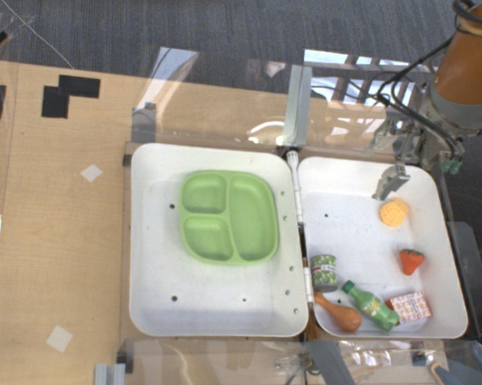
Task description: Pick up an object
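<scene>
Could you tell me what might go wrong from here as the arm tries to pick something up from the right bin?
The hand hovers just above the yellow round item, a low, rounded shape that may slip out of a pinch. The green bottle, chicken leg, can and carton crowd the near corner, so a grasp there could catch a neighbour. The strawberry lies near the bin wall, leaving little room for the hand.

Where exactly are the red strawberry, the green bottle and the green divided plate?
Red toy strawberry (411,261), camera view, right bin: middle of its red body.
Green plastic bottle (372,306), camera view, right bin: its mid-body.
Green divided plate (260,217), camera view, left bin: its large right compartment.
</scene>
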`<state>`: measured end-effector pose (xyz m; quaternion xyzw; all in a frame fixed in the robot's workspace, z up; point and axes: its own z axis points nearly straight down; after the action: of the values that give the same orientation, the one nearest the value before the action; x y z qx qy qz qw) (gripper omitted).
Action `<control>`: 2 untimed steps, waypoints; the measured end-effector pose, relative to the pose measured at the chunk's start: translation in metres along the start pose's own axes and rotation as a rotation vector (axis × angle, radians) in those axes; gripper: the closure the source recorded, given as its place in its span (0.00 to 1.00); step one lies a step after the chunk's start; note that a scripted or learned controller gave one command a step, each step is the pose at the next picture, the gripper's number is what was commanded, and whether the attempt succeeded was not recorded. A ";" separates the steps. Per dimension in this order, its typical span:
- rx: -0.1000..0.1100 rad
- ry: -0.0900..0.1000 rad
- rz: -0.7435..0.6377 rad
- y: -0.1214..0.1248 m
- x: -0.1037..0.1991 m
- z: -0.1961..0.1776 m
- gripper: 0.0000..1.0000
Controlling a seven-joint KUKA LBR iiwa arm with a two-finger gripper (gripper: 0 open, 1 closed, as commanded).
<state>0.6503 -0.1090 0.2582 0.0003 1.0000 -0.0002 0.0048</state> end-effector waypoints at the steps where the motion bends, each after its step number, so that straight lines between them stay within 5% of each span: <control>1: 0.001 0.005 0.257 -0.037 -0.006 0.086 0.00; 2: 0.002 -0.004 0.350 -0.074 0.035 0.168 0.00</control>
<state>0.6165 -0.1830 0.0897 0.1742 0.9847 -0.0002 0.0068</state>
